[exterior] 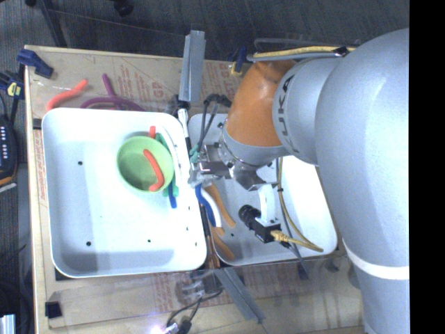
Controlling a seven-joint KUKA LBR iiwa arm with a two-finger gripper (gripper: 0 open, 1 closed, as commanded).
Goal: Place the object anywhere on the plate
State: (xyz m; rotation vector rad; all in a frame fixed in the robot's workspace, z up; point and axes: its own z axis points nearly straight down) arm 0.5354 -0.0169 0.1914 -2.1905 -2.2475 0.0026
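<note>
Green plate (144, 164) already has a red curved piece (165, 168) lying on it, arm parked over the bin divide

Gripper (201, 167) sits right at the seam between the left bin (90, 235) and right bin (313, 207), and honestly can't tell if it's open, closed or carrying anything. Blue and orange bits (212, 211) lie just below it. My worry: a low move leftward could clip the plate's rim or nudge the red piece off, since plate and bin wall are so close.

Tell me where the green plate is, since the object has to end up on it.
The green plate lies in the left bin, in its upper right part, with a red piece across it and the gripper just to its right.
</note>
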